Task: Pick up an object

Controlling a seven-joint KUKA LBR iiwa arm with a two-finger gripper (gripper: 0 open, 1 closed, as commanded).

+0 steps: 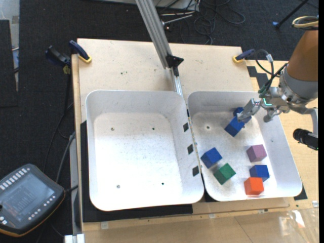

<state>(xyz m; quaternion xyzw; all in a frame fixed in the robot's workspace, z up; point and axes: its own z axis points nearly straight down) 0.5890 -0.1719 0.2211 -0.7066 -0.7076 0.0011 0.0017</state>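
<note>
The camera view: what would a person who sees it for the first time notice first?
Probably the coloured cubes in the right bin: a blue cube and a green cube near its left wall, then a purple cube, a second blue cube and an orange cube toward its front right. Another blue block sits tilted at the pincer, which reaches in from the right.

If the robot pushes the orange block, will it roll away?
Probably not. The orange block looks like a cube with flat faces, so it should slide, not roll. It sits near the bin's rim, so a push that way would likely stop there. It looks stiff and small, probably light.
</note>
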